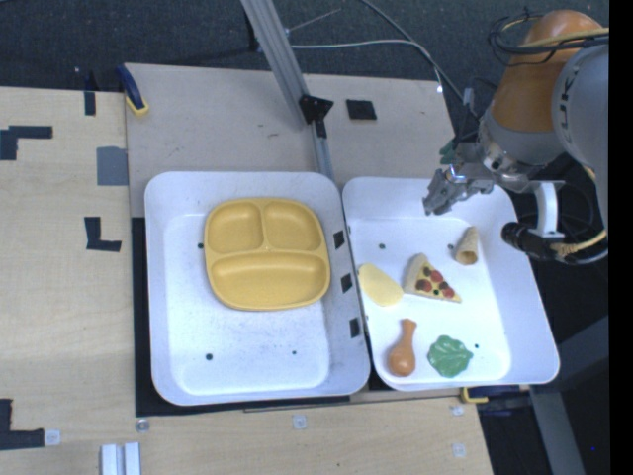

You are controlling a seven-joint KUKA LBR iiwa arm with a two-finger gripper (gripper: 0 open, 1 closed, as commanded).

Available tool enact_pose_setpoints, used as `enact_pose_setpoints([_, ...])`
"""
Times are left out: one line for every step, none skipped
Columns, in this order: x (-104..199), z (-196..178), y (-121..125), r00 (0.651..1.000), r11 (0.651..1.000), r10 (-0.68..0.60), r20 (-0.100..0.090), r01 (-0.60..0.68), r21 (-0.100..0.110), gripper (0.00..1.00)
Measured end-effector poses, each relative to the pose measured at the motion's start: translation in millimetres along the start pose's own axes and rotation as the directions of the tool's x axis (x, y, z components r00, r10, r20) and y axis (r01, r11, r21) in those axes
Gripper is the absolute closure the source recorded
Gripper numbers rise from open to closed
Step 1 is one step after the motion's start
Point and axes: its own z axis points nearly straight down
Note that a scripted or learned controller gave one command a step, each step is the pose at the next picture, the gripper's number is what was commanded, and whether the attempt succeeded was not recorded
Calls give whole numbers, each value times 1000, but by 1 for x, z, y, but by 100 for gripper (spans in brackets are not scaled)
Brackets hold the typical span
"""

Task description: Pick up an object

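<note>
Pincer [440, 198] of the grey arm hangs over the far part of the right-hand shallow white bin [524, 364], with nothing between its tips; whether they are spread or pressed together I cannot tell from this slanted view. Nearest to it, toward the camera and slightly right, lies a small tan cone-shaped toy [466, 246], probably light, stiff plastic, smooth enough to slip, so a hold across its thicker middle looks safest. Beyond the cone, toward the camera, lie a toy pizza slice [431, 280], a pale yellow rounded piece [379, 285], a brown toy drumstick [403, 347] and a green leafy toy [450, 355], apart from one another. Left of that bin, the second white bin [168, 364] carries a yellow compartment plate [267, 253]. Both bins sit on a pale wooden bench [59, 295].
</note>
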Motion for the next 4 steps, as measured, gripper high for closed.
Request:
enact_pose_setpoints([0, -53, 1, 1000, 1000, 0, 0, 0, 1, 100])
enact_pose_setpoints([39, -42, -21, 1000, 1000, -2, -1, 2, 7, 100])
enact_pose_setpoints([94, -42, -36, 1000, 1000, -4, -2, 4, 7, 100])
enact_pose_setpoints([136, -43, -54, 1000, 1000, -3, -1, 3, 8, 100])
